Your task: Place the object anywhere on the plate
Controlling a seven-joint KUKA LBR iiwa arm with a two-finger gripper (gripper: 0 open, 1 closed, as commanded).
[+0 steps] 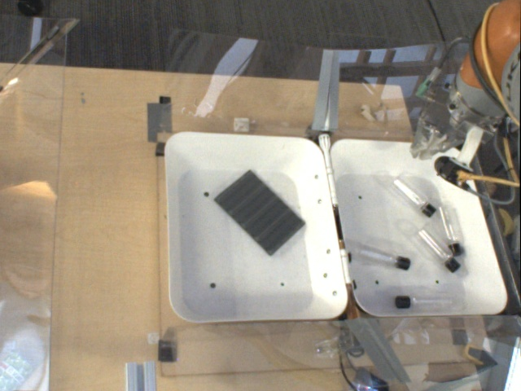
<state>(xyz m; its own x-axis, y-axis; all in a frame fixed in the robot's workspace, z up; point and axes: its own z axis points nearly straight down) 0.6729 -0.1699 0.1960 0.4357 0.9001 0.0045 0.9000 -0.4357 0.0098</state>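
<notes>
A dark grey ribbed plate lies flat and turned at an angle in the left white bin. In the right white bin lie several clear tubes with black caps, among them one near the back, one in the middle and one at the front. My gripper hangs over the back edge of the right bin, up and to the right of the tubes and apart from them. Nothing shows in its grasp.
A metal divider post stands behind the gap between the two bins. Small black brackets sit on the wooden bench around the left bin. Cables run along the right bin's far right side.
</notes>
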